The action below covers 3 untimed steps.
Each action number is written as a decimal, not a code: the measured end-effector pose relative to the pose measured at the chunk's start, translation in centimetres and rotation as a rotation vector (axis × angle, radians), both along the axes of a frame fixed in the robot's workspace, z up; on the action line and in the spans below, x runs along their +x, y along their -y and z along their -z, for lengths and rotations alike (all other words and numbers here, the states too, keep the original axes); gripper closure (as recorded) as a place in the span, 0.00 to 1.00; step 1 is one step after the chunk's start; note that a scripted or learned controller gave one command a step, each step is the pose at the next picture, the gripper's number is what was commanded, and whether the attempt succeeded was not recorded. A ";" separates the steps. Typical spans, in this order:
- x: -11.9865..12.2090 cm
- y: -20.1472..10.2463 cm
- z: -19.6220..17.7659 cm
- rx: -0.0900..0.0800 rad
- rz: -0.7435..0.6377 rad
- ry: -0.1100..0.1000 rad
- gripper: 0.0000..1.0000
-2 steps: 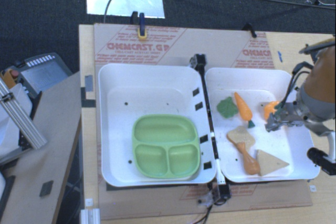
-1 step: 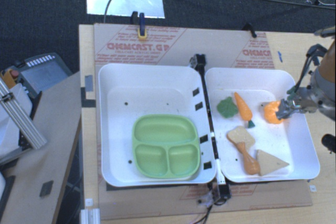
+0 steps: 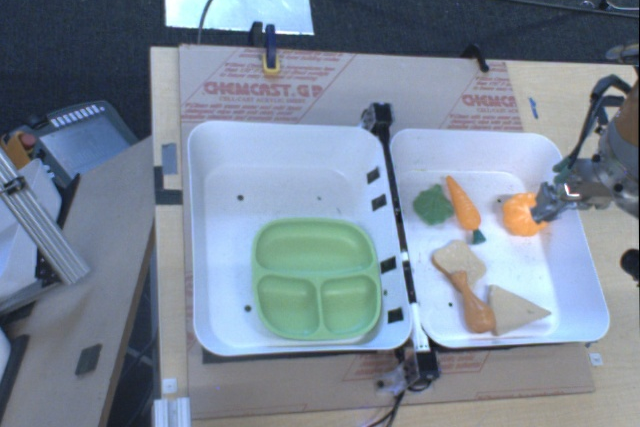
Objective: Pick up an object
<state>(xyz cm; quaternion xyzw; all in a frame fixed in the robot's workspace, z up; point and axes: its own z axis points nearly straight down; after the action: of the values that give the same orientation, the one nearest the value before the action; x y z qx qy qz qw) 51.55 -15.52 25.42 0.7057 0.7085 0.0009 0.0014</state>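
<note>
An orange toy fruit point(image 3: 519, 214) lies near the right wall of the right bin point(image 3: 585, 310), with the gripper point(image 3: 549, 205) set against its right side; whether anything is clamped cannot be told. The fruit is judged light, rigid and smooth, so it is best taken across its rounded middle.

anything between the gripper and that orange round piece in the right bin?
Nothing visible. The two-finger gripper is right at the orange round toy fruit, on its right side, with no gap that I can make out. The orange toy carrot and green toy broccoli lie farther left in the right white bin, out of the path.
</note>
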 end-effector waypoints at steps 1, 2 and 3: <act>2.5 -5.8 0.5 0.002 -0.006 0.000 1.00; 3.8 -11.1 1.9 0.002 -0.005 -0.002 1.00; 5.5 -16.4 3.2 0.002 -0.006 -0.001 1.00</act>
<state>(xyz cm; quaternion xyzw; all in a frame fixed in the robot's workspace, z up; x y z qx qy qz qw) 57.06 0.89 22.25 0.7037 0.7105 0.0011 0.0003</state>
